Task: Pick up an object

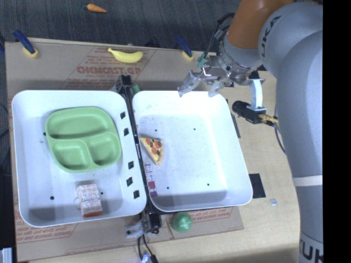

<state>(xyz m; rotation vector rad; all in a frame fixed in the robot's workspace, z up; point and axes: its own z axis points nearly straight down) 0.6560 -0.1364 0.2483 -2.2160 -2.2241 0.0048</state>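
My gripper (pixel 201 86) hangs over the far rim of the right bin (pixel 189 199), its two fingers spread apart with nothing between them. A pizza slice toy (pixel 153 148) lies at the left side of the right bin, well below and left of the gripper. In the left bin (pixel 22 163) rests a green divided tray (pixel 83 138), and a small wrapped packet (pixel 89 199) lies near that bin's front.
A yellow banana (pixel 126 54) lies on the cardboard behind the bins. A green ball (pixel 182 221) sits on the bench in front of the right bin. An orange carrot (pixel 96 7) lies on the dark floor beyond. Blue clamps (pixel 25 43) hold the cardboard's far edge.
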